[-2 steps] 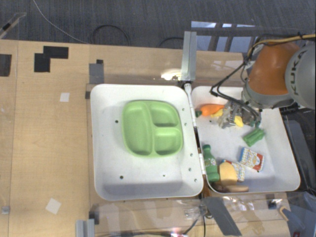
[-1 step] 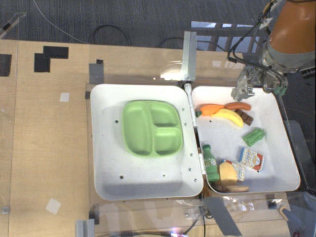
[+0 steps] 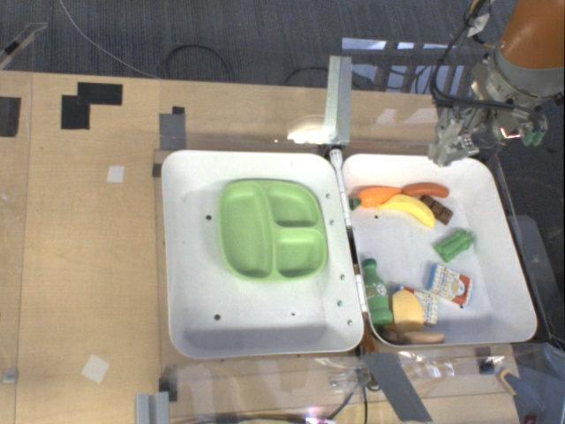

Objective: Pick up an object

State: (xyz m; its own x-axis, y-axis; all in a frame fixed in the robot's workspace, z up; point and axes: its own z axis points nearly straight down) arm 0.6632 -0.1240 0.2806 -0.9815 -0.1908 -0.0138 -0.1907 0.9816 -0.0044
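The right bin [image 3: 494,318] holds several small items: an orange carrot [image 3: 377,195], a red sausage [image 3: 425,189], a yellow banana [image 3: 411,208], a brown chocolate piece [image 3: 436,210], a green block [image 3: 453,244], a small printed carton [image 3: 448,284], a green bottle [image 3: 375,293], a yellow cheese-like block [image 3: 407,308] and a tan stick [image 3: 417,335]. My gripper [image 3: 455,144] hangs above the bin's back right corner, high over the sausage, with nothing seen in it. The arm's orange band [image 3: 532,20] is at the top right.
The left bin [image 3: 190,307] holds a green divided plate [image 3: 270,228]. A metal post [image 3: 338,100] stands at the back between the bins. Cables and a metal frame [image 3: 415,69] lie behind the right bin. The wooden bench [image 3: 79,263] spreads to the left.
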